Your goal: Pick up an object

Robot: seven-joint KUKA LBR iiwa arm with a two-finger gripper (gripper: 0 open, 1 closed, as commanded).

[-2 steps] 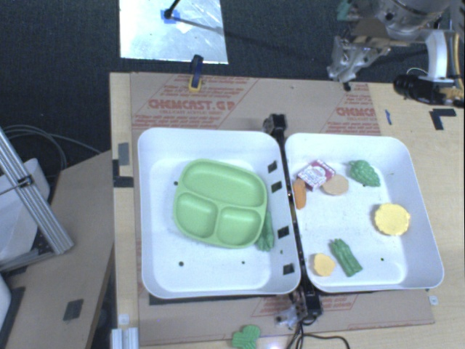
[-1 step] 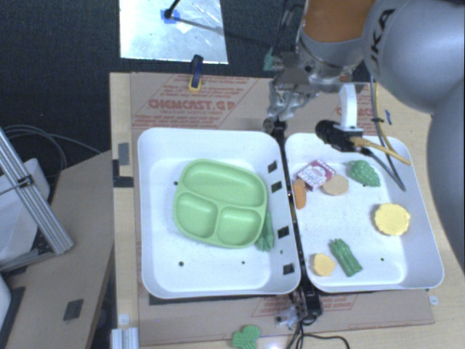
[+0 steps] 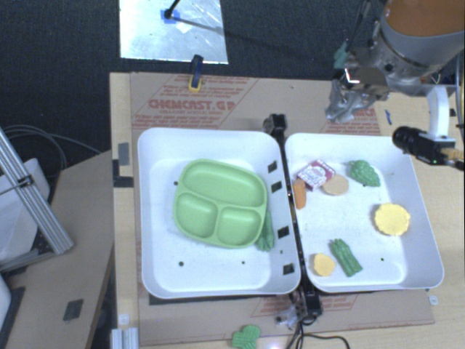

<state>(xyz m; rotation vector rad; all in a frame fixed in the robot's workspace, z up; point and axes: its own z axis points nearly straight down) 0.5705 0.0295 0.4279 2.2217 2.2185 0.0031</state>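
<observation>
The right bin holds several toy foods: a pink-and-white packet, a tan round piece, an orange carrot, a green leafy piece, a yellow round piece, a green ridged vegetable and a small yellow-orange piece. My gripper hangs above the back edge of the right bin, behind the packet, with nothing seen between its fingers.
The left bin holds a green divided tray with a green leafy item at its right edge. A green toy lies on the bench in front of the bins. A silver sheet lies at the back.
</observation>
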